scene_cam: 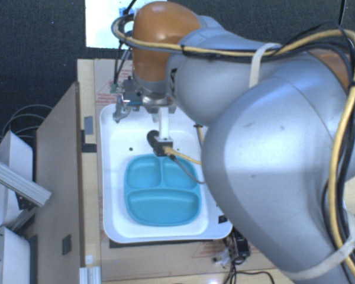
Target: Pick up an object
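One white bin (108,176) shows on the counter (58,158), a little toward 7 o'clock from the middle of the view. In it lies one blue plate (163,209), the single loose thing to be seen, flat on the bin's floor and filling the half toward 6 o'clock. The plate is divided into three compartments: two smaller ones side by side on its 12 o'clock side and one wide one on its 6 o'clock side. All three look bare.

One grey arm (272,152) comes in from 3 o'clock and covers the whole right of the view. Its one orange band (160,31) sits toward 12 o'clock, and beneath it the hand (143,103) hangs over the bin's 12 o'clock end, apart from the plate. Whether the hand is apart or together cannot be told from this angle, and nothing is seen clamped in it.

One white sheet (103,13) lies beyond the counter at 11 o'clock
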You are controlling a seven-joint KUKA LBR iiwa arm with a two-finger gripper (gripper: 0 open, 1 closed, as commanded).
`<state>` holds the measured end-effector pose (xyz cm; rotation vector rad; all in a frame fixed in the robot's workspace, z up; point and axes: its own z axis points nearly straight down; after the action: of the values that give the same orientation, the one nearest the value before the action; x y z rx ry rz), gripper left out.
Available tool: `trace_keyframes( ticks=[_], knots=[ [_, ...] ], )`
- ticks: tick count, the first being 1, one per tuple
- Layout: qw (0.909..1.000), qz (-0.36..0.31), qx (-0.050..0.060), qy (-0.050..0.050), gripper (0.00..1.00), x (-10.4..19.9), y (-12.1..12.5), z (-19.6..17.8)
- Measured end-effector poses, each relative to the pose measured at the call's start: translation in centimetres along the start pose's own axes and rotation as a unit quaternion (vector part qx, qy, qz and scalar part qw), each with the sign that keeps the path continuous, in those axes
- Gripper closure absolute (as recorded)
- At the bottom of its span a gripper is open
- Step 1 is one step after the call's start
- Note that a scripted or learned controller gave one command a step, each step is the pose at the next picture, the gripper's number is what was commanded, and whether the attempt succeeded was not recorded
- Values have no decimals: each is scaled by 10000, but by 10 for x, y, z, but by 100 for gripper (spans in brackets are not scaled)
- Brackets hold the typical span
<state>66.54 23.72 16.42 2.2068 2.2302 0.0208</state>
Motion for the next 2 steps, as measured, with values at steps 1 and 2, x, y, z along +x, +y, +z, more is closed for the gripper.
trace_keyframes(
  ticks=[1,2],
  knots=[
    [10000,12,16,1,0,1,-74,-122],
    [10000,33,51,-22,0,-9,-99,63]
  ],
)
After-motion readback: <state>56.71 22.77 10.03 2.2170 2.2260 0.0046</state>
